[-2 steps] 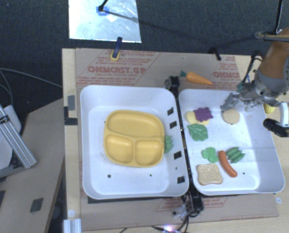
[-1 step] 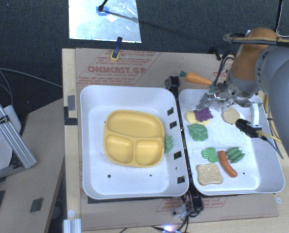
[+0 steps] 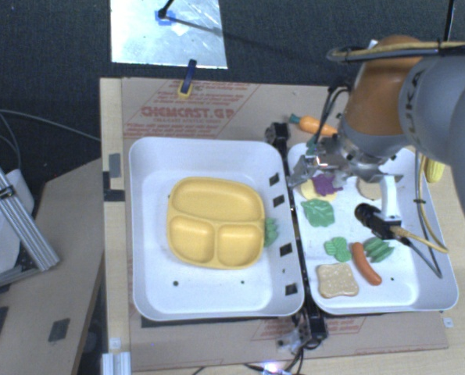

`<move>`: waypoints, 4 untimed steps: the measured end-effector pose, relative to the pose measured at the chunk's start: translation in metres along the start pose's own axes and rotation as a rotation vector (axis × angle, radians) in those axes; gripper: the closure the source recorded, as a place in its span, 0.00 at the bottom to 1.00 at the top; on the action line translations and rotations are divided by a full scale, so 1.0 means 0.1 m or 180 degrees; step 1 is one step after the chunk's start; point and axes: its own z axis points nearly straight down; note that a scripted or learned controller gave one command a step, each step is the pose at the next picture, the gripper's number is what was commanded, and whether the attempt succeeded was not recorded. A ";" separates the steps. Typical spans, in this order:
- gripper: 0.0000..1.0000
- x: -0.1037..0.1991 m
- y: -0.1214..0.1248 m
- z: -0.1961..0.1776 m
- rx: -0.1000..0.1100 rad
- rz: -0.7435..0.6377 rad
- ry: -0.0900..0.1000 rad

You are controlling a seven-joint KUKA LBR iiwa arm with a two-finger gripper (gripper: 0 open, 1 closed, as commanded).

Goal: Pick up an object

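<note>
The arm (image 3: 420, 92) is leaning over the right bin (image 3: 435, 291), its hand (image 3: 320, 166) hanging just above a purple piece (image 3: 324, 183); whether the hand is open, I cannot tell. Crowded neighbours risk a glancing, empty grab. The left bin (image 3: 150, 233) is carrying a yellow divided tray (image 3: 215, 221); toast (image 3: 338, 280), sausage (image 3: 365, 263) and leaf (image 3: 318, 212) are lying rightward.

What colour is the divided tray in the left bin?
Yellow: the divided tray shows plainly in the camera view.

The arm (image 3: 404, 92) reaches over the right bin (image 3: 435, 287) of toy food; a yellow tray (image 3: 215, 221) fills the left bin (image 3: 150, 209).
</note>
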 end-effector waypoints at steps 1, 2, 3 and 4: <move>0.00 -0.21 0.25 0.06 0.0009 0.0042 -0.0017; 0.00 -0.71 0.35 1.11 0.0031 0.0053 -0.0019; 1.00 -0.68 0.38 0.94 0.0005 0.0039 -0.0018; 1.00 -1.34 0.68 0.49 -0.0006 0.0052 -0.0031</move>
